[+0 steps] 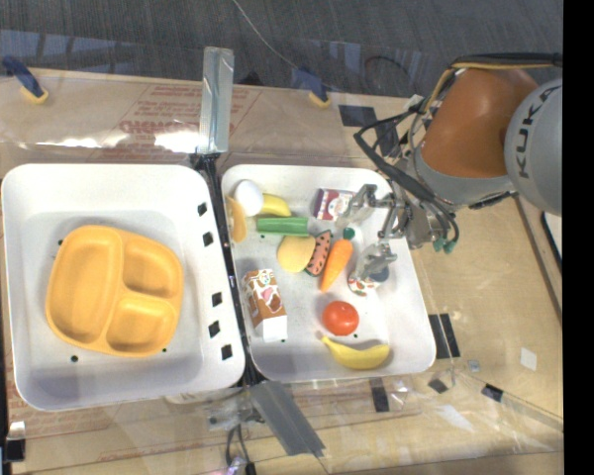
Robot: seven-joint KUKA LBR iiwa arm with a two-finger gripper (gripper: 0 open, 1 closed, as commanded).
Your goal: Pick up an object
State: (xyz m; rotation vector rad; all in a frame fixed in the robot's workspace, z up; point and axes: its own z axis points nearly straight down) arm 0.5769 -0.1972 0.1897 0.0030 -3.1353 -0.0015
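Evidently nothing was lifted yet: the hand (374, 234) hung just right of the carrot (336, 262), whether open or shut I couldn't tell.

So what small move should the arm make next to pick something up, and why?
Probably lower the gripper a little further onto the small red-and-white item at its tip. It hangs over the right side of the right bin, holding nothing that I can see, and the carrot lies just beside that spot.
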